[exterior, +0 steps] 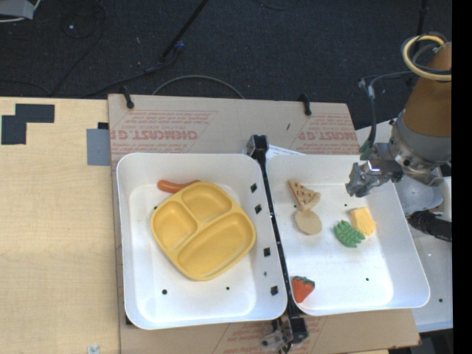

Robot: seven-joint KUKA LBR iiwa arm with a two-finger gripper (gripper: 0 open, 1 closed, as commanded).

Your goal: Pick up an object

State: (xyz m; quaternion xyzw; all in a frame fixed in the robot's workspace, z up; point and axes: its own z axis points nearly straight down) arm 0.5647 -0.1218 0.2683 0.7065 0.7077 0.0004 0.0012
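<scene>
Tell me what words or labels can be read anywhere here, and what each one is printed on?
"CHEMCAST G P", as far as it can be made out: red print, upside down, on the brown cardboard sheet behind the bins, at left.
The same print repeats at right, too faint to confirm.
Red print on the cardboard strip in front of the bins: too blurred to read.
The bins, yellow tray and toy foods carry no text.
</scene>
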